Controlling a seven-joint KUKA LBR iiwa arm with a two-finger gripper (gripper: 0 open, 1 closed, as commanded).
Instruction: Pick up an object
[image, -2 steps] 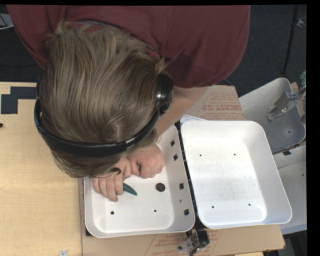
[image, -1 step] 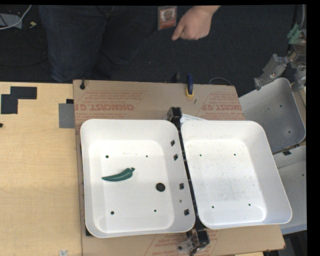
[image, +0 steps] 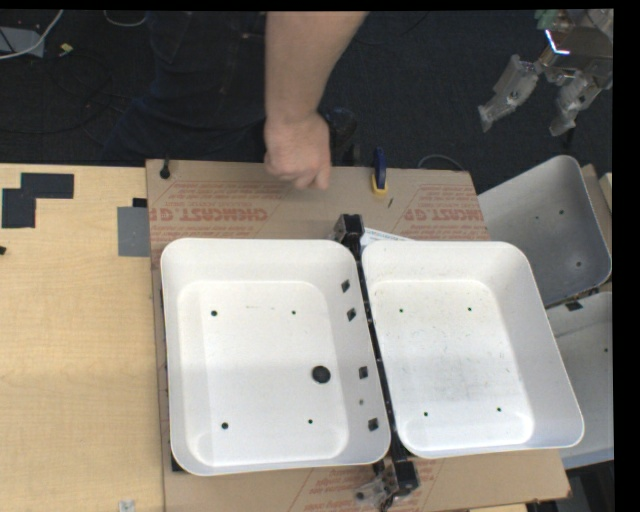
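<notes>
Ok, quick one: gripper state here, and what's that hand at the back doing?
Gripper: raised off the upper right, away from both bins, two fingers spread, holding nothing.
Person's hand: fist loosely closed above the cardboard, nothing visibly held.

Scene is viewed by one fixed camera, set high above the bench, angled down. Two shallow white plastic bins (image: 262, 262) are framed centrally, side by side; dark floor is seen beyond.

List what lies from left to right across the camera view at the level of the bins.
Wooden bench top → left white bin → small dark round object inside it → black clips along the seam → right white bin → grey metal plate.
</notes>
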